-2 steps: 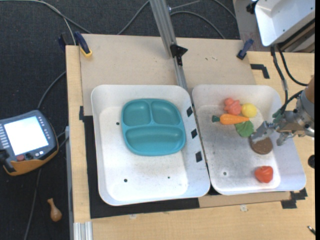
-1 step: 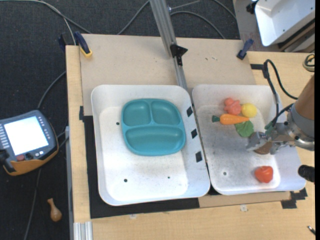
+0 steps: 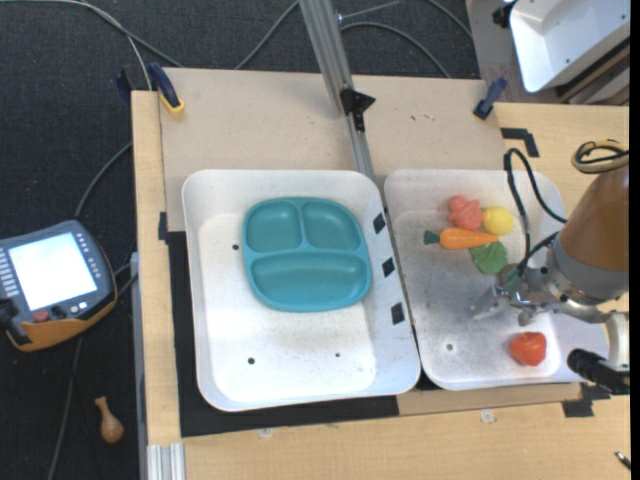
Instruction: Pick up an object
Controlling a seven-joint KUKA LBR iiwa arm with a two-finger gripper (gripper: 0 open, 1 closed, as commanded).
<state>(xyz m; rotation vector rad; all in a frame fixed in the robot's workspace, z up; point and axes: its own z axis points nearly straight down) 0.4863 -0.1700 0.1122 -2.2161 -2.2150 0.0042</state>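
Several toy foods lie in the right bin (image 3: 445,313). A pink piece (image 3: 463,209), a yellow piece (image 3: 498,220), an orange carrot (image 3: 468,238) and a green piece (image 3: 490,257) cluster at its far side. A red tomato-like piece (image 3: 528,348) sits alone near the front right corner. My gripper (image 3: 508,301) hangs low over the bin floor, just below the green piece and up-left of the red one. Nothing is visibly held in it. The arm's orange band (image 3: 605,228) rises to the right.
The left bin (image 3: 290,363) holds a teal divided plate (image 3: 305,253). A slanted metal post (image 3: 330,48) stands behind the gap between the bins. A black cable (image 3: 520,183) loops over the right bin's far corner. A teach pendant (image 3: 50,278) lies off the bench to the left.
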